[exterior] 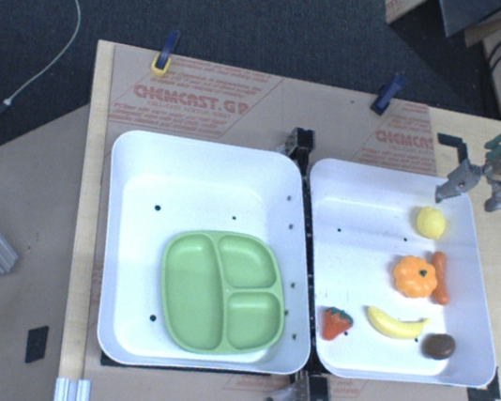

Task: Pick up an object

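Left bin [123,221] holds a divided plate [221,292]. Right bin [366,190] holds a lemon [430,222] at the rear, pumpkin [414,276] beside carrot [440,278] mid-bin, and strawberry [336,323], banana [393,324] and kiwi [438,346] in front.

Pale wooden worktop [86,215] covered by a brown printed cardboard sheet [248,99], clamped at the far edge with a yellow-and-blue clip [165,54] and a dark blue clip [388,93], bearing two shallow white plastic bins, left [133,223] and right [364,204], side by side, touching.
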Robot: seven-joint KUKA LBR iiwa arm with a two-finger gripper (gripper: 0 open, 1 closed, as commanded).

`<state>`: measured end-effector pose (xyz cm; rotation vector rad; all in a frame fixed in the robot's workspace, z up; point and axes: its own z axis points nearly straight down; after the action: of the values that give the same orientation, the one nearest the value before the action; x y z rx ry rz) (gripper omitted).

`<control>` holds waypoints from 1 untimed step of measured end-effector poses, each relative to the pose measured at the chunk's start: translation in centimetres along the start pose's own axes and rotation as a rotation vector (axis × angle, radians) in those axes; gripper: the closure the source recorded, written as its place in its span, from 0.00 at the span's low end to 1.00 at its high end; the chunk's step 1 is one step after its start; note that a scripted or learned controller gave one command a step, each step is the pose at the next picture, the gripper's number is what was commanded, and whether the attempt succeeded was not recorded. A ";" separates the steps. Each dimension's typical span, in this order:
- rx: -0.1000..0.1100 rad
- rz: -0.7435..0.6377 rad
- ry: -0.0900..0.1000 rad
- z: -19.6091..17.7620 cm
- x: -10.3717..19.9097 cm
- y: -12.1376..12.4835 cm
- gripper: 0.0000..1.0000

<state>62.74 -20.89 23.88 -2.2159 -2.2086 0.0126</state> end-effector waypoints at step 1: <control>-0.014 -0.004 -0.003 -0.9 0.1 0.3 0.00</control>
<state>63.01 -20.80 24.77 -2.2207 -2.2216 0.0006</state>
